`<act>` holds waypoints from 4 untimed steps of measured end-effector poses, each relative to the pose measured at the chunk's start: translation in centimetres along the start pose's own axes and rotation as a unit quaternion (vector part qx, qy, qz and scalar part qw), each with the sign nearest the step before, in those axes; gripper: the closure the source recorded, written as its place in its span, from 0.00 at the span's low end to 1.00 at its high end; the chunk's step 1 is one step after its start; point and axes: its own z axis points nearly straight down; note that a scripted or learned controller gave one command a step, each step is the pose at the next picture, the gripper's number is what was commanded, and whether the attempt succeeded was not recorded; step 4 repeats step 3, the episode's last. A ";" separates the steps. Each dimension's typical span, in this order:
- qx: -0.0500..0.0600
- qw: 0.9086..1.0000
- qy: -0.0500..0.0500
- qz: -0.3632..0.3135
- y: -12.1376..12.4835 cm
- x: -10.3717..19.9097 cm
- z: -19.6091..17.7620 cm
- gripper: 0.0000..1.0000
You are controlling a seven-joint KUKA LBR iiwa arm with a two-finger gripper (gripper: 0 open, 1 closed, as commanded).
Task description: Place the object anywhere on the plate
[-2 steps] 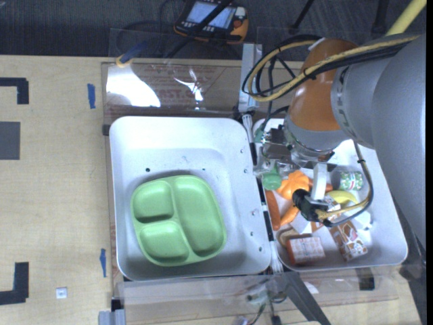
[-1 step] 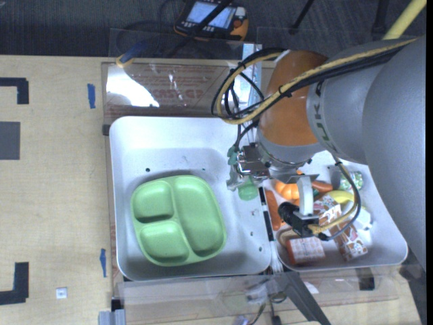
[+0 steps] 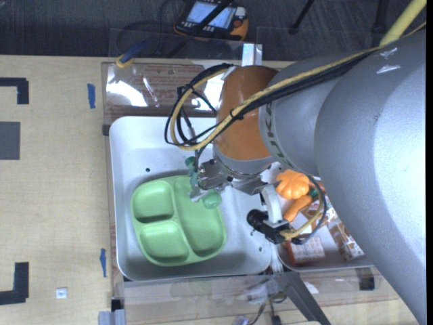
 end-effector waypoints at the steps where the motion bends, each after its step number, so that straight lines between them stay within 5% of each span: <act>1: -0.001 1.000 0.000 0.013 2.1 3.4 4.0 1.00; 2: 0.000 0.999 0.000 0.034 -3.0 4.9 2.3 1.00; 3: 0.000 0.999 -0.001 0.035 -3.0 4.8 2.3 0.00; 4: 0.000 0.999 -0.001 0.035 -3.0 4.8 2.3 0.00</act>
